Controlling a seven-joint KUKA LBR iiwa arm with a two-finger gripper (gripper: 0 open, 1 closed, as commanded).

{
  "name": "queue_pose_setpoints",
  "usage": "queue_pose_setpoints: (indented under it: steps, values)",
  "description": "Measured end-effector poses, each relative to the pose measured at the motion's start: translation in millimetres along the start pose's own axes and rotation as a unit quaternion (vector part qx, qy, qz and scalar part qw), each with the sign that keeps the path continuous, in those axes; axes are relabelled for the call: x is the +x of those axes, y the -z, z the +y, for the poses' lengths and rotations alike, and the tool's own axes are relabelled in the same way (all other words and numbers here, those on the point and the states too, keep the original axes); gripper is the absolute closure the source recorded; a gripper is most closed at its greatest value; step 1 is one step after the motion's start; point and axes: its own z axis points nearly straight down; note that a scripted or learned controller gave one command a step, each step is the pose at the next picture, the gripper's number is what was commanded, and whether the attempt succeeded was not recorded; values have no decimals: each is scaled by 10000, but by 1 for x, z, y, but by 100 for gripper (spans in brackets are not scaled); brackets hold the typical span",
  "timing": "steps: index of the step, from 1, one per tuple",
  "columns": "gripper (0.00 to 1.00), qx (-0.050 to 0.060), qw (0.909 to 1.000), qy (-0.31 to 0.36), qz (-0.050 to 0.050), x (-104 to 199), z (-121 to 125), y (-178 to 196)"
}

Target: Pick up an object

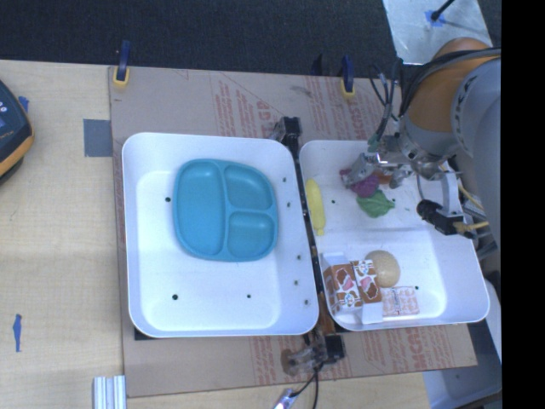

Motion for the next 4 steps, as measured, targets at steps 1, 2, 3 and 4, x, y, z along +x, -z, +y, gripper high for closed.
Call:
queue_pose_setpoints:
  steps: [1,2,3,4]
  values:
    - [0,14,10000,21,4,30,0,-6]
    - [0,11,10000,14,4,29,0,-6]
    - [0,2,10000,0,0,18,0,-6]
    - [0,-2,10000,-3,-1,12,0,-6]
